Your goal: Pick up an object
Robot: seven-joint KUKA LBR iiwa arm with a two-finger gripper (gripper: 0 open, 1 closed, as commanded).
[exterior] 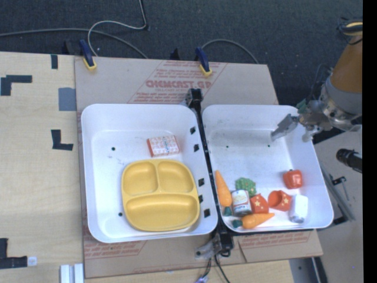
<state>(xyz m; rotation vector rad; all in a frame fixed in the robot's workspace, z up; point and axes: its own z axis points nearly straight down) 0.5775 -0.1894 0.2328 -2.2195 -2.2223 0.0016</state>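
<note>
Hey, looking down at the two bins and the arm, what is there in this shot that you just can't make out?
- Gripper: blurred over the right bin's far right corner; its finger state is unreadable.
- Arm: cut off by the camera view's right edge.
- Small can: label too small to read.
- Green item: partly hidden behind the can; identity unclear.
- Patterned card in the left bin: print too small.

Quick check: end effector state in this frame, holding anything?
End effector: open, nothing between its fingers; it hangs over the right bin's far right corner, apart from the toys at the near end.
</note>
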